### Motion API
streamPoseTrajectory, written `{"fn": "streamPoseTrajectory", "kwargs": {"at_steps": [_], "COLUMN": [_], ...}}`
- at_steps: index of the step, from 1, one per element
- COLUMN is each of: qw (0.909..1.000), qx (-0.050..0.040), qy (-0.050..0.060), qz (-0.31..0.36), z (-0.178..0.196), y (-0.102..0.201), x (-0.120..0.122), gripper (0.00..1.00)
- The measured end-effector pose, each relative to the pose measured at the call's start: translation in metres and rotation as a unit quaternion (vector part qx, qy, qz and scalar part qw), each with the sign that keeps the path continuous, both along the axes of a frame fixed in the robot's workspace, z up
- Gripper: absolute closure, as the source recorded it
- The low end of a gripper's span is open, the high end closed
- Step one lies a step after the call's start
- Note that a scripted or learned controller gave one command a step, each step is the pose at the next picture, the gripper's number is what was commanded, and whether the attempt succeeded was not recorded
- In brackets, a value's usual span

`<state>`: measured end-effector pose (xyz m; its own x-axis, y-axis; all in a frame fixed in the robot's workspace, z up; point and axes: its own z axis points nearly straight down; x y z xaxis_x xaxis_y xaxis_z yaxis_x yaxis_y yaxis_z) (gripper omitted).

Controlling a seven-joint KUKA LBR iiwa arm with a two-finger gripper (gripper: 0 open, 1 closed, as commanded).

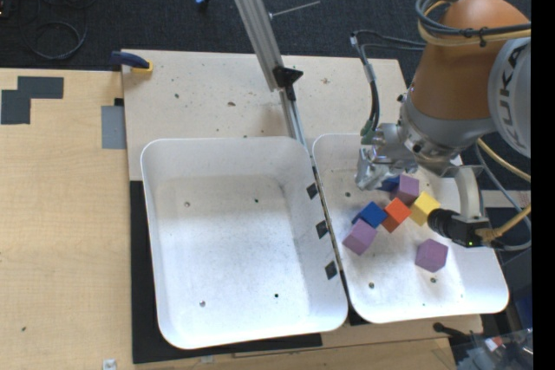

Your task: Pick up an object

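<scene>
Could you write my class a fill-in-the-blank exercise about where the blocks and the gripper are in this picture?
1. All the coloured blocks lie in the ____ bin.
2. The block beside the yellow block and the blue block is ____.
3. The gripper is above the ____ bin.
4. The arm's band is ____.

Missing words: right; orange; right; orange

We note both white bins, left bin (173, 178) and right bin (486, 295), look like smooth plastic with a faint sheen, speckled with dark flecks. The bench (61, 212) reads as pale matt wood, lightly grained. The slanted rail (256, 9) appears as ribbed bare metal. The blocks, e.g. the purple cube (431, 255), look matt, possibly foam. The arm's orange band (473, 39) is glossy.
</scene>
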<state>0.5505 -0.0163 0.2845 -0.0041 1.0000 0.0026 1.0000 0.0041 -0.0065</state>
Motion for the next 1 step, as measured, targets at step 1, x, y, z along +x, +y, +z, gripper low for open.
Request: {"fn": "streamPoseTrajectory", "kwargs": {"at_steps": [1], "qw": [1.0000], "qx": [-0.0003], "qy": [0.000], "qz": [0.000], "z": [-0.0180], "y": [0.0606], "x": [-0.0005], "gripper": [1.00]}}
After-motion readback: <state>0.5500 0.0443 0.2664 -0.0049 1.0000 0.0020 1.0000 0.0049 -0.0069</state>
